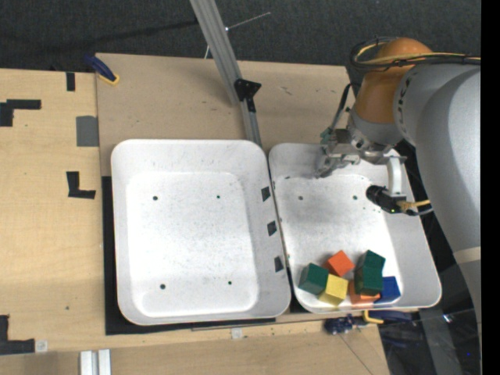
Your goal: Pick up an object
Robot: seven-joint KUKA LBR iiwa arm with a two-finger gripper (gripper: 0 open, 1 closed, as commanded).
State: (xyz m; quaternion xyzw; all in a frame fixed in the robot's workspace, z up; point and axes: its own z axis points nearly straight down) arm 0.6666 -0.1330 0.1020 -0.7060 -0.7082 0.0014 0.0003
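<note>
Two smooth white plastic bins (191, 151), faintly speckled, on a matt pale wood bench (47, 233), small matt-looking blocks (349, 278) well below the jaws, a dull metal gripper (331, 161), a glossy orange band (383, 92) above it, a brushed metal pole (219, 41)

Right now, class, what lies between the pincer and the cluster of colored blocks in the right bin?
In the camera view, bare white bin floor separates the pincer, at the bin's far end, from the colored blocks at its near end.
</note>
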